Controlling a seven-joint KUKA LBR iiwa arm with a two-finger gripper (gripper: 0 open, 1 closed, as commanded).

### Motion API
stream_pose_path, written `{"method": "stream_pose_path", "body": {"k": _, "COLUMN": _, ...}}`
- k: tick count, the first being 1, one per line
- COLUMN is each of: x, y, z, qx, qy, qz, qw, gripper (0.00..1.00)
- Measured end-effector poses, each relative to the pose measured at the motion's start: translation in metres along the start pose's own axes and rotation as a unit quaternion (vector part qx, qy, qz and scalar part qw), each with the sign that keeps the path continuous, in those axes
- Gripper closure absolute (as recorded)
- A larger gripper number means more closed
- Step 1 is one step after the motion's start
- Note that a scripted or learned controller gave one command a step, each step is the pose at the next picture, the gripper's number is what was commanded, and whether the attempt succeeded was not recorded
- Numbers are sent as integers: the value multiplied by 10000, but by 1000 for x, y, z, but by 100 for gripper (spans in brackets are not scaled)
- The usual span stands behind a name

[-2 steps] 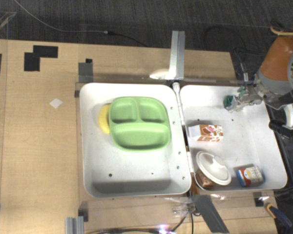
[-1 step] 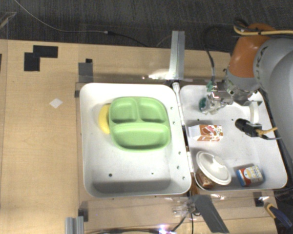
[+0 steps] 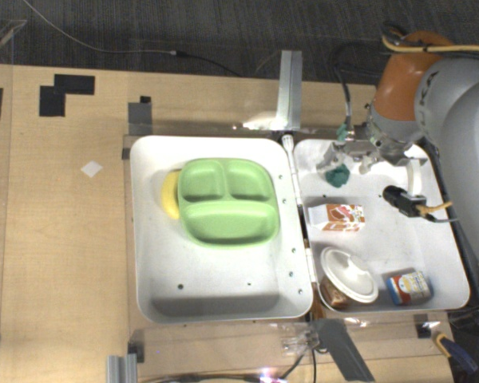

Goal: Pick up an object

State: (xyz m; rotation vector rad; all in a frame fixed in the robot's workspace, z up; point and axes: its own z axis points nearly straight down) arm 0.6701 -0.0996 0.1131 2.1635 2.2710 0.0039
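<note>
Pale wood covers the bench (image 3: 64, 254), which carries two shallow white bins side by side under dark carpet at the top of the view. The left bin (image 3: 223, 282) holds a green divided plate (image 3: 227, 200) that lies partly over a yellow thing (image 3: 169, 195) at its left edge.

The arm (image 3: 403, 82) reaches in from the right and sets the gripper (image 3: 348, 163) low over the far end of the right bin (image 3: 431, 246), close to the wall between the bins. Its two fingers look spread apart, with nothing seen pinched between them.

A small teal object (image 3: 337, 175) lies on the bin floor just beside the finger nearer the dividing wall, a little toward the near side of it. Whether the finger touches it cannot be told.

Nearer the camera in the same bin are a red and white carton (image 3: 341, 216) lying flat, a white bowl (image 3: 350, 274) at the near left corner, and a small blue-labelled can (image 3: 405, 286) on its side, all well apart from the gripper.
</note>
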Motion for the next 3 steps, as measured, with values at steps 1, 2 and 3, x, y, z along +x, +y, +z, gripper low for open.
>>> {"method": "stream_pose_path", "body": {"k": 1, "x": 12, "y": 1, "z": 26, "qx": -2, "qy": 7, "qz": 803, "qw": 9968, "gripper": 0}}
{"method": "stream_pose_path", "body": {"k": 2, "x": 12, "y": 3, "z": 13, "qx": -35, "qy": -4, "qz": 774, "qw": 9970, "gripper": 100}}
{"method": "stream_pose_path", "body": {"k": 3, "x": 94, "y": 5, "z": -74, "qx": -5, "qy": 14, "qz": 513, "qw": 9987, "gripper": 100}}
